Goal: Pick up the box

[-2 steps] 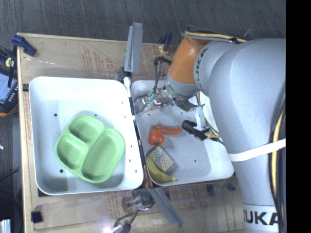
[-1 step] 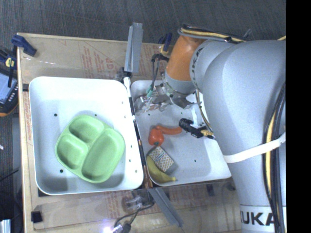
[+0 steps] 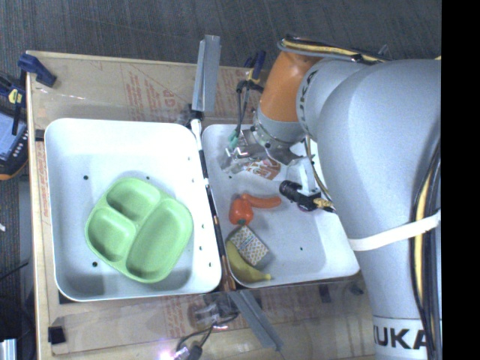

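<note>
my pincer (image 3: 238,154) sits low in the right bin (image 3: 339,255), over the box (image 3: 262,169); whether it's clenched i cannot tell; patterned pouch (image 3: 249,244) near the banana (image 3: 244,266)

Arm (image 3: 375,163): large rounded grey casing, lettered "KUKA" in black at its base. An orange band (image 3: 283,88) is seen above the wrist, edged by a yellow-black cable. A white strap crosses the casing. The gripper (image 3: 238,156) is of pale metal.
</note>
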`<action>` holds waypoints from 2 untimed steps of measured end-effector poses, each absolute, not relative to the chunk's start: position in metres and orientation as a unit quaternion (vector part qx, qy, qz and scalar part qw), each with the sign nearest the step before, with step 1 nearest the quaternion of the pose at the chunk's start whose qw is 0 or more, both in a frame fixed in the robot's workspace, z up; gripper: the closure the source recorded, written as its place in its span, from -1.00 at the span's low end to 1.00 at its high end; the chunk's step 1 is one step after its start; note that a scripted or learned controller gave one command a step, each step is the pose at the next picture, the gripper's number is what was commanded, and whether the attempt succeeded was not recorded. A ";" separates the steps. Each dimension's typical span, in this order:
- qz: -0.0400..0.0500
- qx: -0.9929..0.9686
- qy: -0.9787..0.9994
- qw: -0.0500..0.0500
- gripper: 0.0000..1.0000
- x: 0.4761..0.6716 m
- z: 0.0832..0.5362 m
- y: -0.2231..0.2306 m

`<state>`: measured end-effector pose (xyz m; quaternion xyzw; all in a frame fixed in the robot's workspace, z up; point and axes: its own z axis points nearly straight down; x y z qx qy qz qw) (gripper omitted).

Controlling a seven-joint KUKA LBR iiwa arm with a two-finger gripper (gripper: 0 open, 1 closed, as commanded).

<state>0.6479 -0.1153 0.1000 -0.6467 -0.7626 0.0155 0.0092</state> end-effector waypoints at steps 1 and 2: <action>0.000 -0.696 -0.718 0.000 1.00 0.657 0.181 -0.129; 0.001 -0.543 -0.840 0.002 1.00 0.624 0.155 -0.100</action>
